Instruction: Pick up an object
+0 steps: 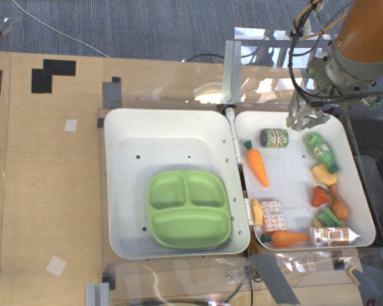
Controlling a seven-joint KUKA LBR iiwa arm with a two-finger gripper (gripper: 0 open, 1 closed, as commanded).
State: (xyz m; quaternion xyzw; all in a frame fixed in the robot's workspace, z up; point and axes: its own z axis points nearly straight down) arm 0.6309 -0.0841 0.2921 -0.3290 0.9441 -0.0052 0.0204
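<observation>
My gripper (301, 120) hangs over the back of the right bin (287, 177), above its far edge. Nothing shows in it. Just left of and below it a dark green can (274, 138) lies on its side. A green bottle (322, 150) lies to its lower right. An orange carrot (258, 164) lies near the bin's left wall. Further toward the front are a yellow piece (323, 174), a red piece (320, 196), a pink box (273, 215), a second carrot (288, 238) and a white carton (332, 236).
The left bin (134, 145) holds a green divided plate (188, 208) in its front half. A metal post (232, 75) rises behind the wall between the two bins. Cables loop above the orange wrist band (367, 34) at the top right.
</observation>
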